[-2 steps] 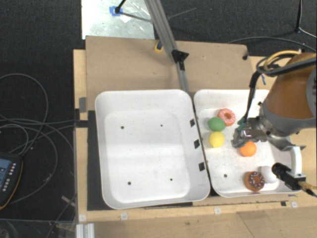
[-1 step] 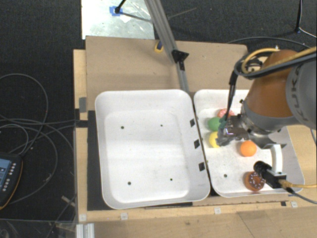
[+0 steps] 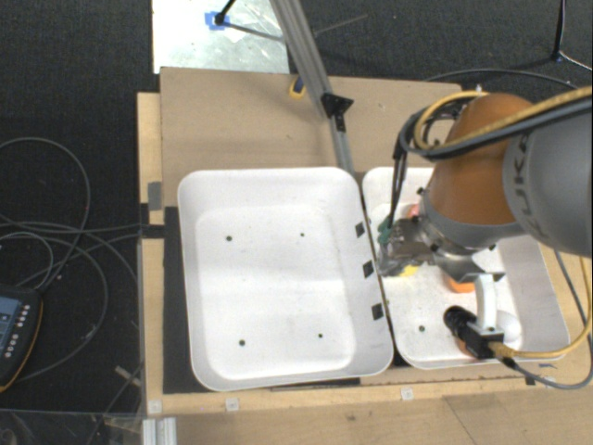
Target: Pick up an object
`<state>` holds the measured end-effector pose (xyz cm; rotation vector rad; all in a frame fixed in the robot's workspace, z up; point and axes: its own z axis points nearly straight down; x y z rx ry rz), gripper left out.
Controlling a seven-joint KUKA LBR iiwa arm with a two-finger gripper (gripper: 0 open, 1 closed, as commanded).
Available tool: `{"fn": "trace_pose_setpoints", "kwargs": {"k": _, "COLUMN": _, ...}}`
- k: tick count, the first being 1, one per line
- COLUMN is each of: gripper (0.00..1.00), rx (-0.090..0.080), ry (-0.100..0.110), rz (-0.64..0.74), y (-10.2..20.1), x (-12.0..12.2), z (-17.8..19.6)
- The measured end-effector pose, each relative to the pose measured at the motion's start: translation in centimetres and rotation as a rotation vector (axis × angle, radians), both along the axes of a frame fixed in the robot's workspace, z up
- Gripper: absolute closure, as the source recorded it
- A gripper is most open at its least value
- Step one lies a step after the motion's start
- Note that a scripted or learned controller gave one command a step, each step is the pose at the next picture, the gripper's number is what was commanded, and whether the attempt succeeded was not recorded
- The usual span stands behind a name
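even overhead light, soft focus, no harsh glare

white bins (image 3: 278,276) read bright but hold surface detail, faint shading along the inner walls. orange band (image 3: 473,170) on the arm carries a mild sheen. bright patch of pale floor (image 3: 218,21) at top is near blown out; dark carpet (image 3: 69,109) at left stays dim, cables on it faintly legible. shadows weak and diffuse, a thin one under the left bin's near edge. overall grain, slight softness; arm at right looks blurred.
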<state>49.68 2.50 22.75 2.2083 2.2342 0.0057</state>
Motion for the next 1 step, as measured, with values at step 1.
{"fn": "trace_pose_setpoints", "kwargs": {"k": 1, "gripper": 1.0, "rx": 0.0, "ry": 0.001, "rz": 0.0, "y": 5.22, "x": -0.06, "z": 1.15}}
